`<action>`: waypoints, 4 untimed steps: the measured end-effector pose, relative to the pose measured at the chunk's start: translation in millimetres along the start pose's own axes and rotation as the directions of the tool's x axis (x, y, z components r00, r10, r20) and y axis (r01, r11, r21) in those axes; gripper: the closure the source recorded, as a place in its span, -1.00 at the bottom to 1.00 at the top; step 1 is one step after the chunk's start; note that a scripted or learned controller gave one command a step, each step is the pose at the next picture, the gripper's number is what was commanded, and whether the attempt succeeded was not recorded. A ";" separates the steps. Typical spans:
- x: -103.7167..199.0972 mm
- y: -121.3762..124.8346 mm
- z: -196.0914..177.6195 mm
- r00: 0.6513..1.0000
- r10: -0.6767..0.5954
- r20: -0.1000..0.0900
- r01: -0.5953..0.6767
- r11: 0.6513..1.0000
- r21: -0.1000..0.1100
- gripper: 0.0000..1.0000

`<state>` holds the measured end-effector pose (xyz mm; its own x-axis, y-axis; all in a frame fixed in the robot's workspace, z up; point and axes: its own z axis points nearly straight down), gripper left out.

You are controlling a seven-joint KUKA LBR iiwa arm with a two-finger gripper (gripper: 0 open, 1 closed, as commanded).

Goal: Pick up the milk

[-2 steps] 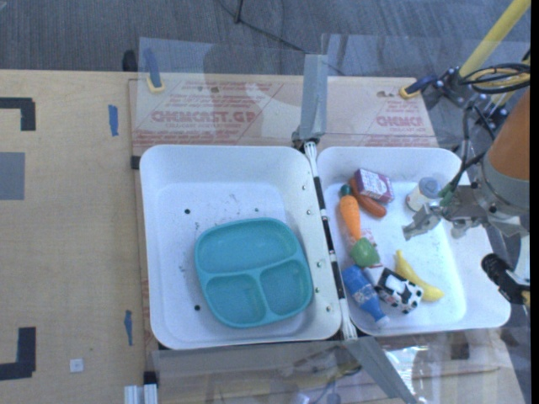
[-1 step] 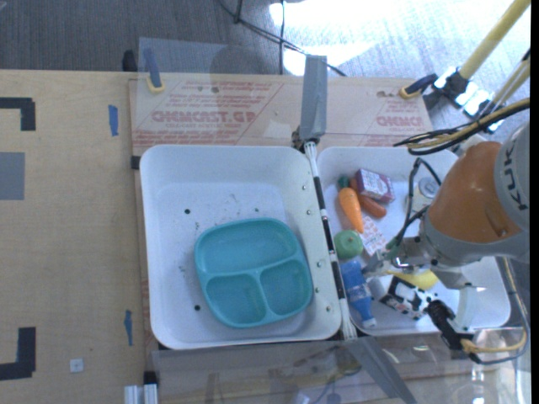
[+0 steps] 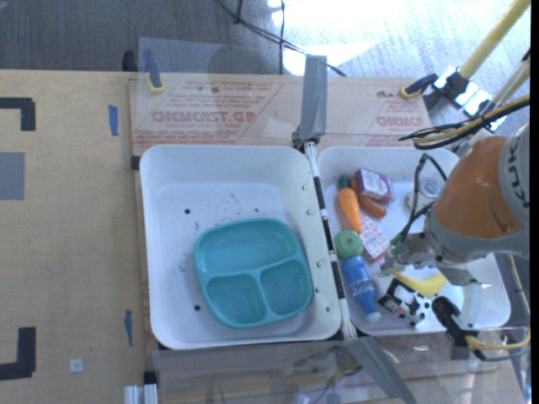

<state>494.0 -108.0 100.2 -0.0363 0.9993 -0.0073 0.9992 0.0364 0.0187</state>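
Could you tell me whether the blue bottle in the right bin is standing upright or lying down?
Lying down. The blue bottle rests lengthwise on the right bin floor, along its left wall.

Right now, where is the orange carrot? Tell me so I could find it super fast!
Look at the right bin, the one the grey and orange arm reaches over. Along its left wall, near the far end, lies the carrot, pointing toward a green round thing and a blue bottle. It is the only long, bright orange thing with a green tip.
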 end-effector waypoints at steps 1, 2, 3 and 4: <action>-0.2 -0.1 0.0 1.000 0.000 0.000 0.000 1.000 0.000 -1.00; -20.1 2.0 -23.8 0.989 0.148 -0.004 -0.148 0.989 0.018 -1.00; -28.6 -13.4 11.6 0.995 -0.102 -0.009 0.102 0.995 0.010 -1.00; -12.2 7.9 -121.5 0.923 -0.384 -0.012 0.384 0.923 0.011 -1.00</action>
<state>500.1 -119.1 221.9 -0.4171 0.9088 -0.0022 0.9088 0.4171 0.0036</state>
